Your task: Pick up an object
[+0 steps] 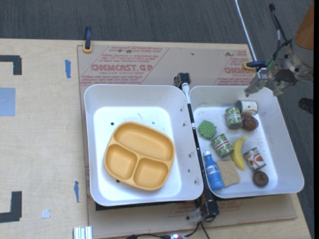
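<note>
The jaws (262, 86) hang at the right bin's (291, 156) far rim, spread a little and holding nothing. Just below them lies a tipped white can (247, 106), with a green-labelled can (232, 117) and a dark red fruit (249, 123) beside it. Far left, a yellow divided plate (139, 156) sits in the other bin (94, 133).

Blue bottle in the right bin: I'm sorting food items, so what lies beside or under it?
The blue bottle lies on the bin floor; a tan cracker touches its right side. Anything beneath it is hidden.
</note>
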Robot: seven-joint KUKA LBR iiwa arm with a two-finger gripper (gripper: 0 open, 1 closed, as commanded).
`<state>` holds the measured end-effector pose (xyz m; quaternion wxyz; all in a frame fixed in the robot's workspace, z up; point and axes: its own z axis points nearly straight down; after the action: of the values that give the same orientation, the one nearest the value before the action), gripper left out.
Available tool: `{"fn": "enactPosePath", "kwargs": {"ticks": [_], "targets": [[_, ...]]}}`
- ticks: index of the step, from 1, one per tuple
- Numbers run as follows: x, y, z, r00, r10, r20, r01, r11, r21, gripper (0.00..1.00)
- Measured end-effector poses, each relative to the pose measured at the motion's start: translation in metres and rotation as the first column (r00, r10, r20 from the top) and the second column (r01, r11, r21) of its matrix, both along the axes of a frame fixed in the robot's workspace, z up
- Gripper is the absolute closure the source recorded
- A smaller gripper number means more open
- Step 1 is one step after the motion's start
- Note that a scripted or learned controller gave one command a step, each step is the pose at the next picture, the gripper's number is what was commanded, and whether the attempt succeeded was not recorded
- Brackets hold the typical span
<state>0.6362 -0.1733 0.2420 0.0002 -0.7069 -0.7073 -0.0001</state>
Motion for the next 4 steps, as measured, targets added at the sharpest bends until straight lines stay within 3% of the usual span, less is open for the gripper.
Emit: {"fn": "enactPosePath", "kwargs": {"ticks": [1, 2, 3, 4], "targets": [[0.024, 0.013, -0.139, 1.000, 0.000, 0.004, 0.000, 1.000, -0.002, 0.00], [-0.016, 0.050, -0.151, 1.000, 0.000, 0.015, 0.000, 1.000, -0.006, 0.00], [-0.015, 0.049, -0.140, 1.000, -0.001, 0.019, 0.001, 1.000, -0.008, 1.00], [-0.050, 0.033, -0.065, 1.000, -0.001, 0.003, 0.001, 1.000, -0.002, 1.00]]}}
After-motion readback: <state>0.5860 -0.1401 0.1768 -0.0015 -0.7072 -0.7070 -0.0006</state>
